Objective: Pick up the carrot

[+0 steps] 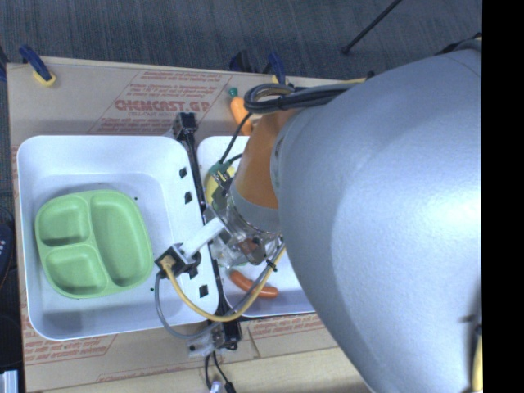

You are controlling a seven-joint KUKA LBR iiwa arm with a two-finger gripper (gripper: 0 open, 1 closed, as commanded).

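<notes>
Lying in the right shallow white plastic bin (214, 150), the slim orange carrot (252, 286) sits just below the grey arm's gripper (242, 248), its long axis running left to right; their spread cannot be told.

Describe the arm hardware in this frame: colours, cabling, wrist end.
The arm is a bulky, rounded, smooth grey shell with an orange band above the wrist. Below the band sits a metallic wrist assembly with a white bracket sticking out sideways. A black cable loops over the band; a yellow cable and a grey one curl under the wrist.
</notes>
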